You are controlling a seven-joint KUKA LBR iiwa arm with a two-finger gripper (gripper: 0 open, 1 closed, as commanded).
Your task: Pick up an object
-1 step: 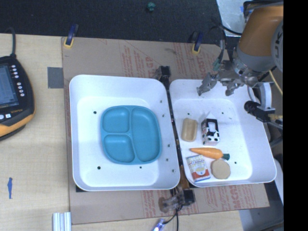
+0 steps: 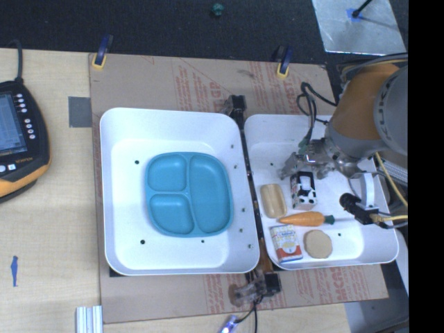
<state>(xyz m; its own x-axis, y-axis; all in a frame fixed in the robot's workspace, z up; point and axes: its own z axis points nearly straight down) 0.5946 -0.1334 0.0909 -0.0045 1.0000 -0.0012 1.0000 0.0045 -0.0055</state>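
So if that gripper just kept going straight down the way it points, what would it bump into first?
Most likely the small black-and-white cow figure, which sits right under the gripper in the right-hand shallow white bin. Depth is hard to judge from above, so it may already be close.

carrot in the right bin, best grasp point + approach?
Take the carrot across its thick orange middle, coming straight down from above. It lies flat and lengthwise left to right, so closing front to back spans its narrow width. Avoid the thin green stem end on the right. The cow toy just behind and the round cookie in front leave little room, so probably keep the tool narrow.
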